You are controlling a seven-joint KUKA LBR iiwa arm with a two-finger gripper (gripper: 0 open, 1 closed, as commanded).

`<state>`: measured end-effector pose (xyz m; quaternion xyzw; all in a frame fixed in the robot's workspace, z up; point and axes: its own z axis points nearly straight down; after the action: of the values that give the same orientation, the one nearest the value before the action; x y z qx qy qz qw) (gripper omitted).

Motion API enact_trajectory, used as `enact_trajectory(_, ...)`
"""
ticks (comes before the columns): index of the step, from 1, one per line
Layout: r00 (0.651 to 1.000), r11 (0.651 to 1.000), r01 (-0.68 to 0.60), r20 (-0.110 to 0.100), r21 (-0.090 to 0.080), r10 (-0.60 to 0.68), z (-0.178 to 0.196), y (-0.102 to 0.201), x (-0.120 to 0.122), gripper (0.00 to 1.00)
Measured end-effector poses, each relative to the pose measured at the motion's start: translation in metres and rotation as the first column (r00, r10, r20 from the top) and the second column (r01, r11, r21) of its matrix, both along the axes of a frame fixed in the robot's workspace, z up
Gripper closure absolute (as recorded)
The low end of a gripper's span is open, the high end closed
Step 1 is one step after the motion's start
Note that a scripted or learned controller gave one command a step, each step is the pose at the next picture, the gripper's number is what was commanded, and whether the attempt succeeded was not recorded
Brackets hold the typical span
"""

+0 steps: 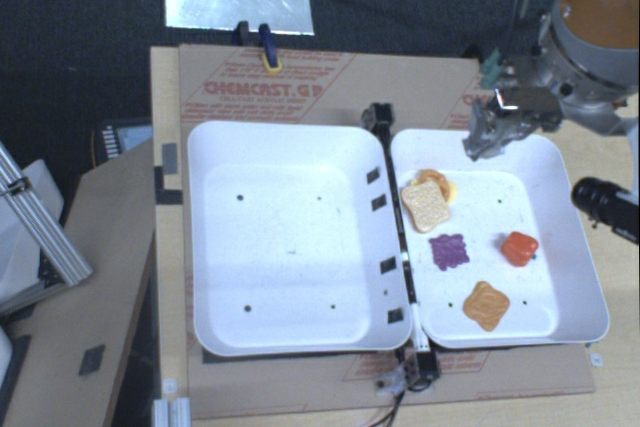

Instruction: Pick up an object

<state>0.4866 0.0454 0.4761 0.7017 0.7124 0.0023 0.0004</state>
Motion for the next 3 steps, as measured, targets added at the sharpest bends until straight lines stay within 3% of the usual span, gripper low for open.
enact_trajectory(1,1.000,1.000,0.004,0.004,0.001,-0.004,0.050,0.065,0.000,1.00)
enact_trajectory(2,1.000,1.000,0.011,-0.001,-0.001,-0.011,0.059,0.069,0.000,1.00)
enact_trajectory(3,1.000,1.000,0.006,-0.002,0.000,-0.006,0.059,0.122,-0.001,1.00)
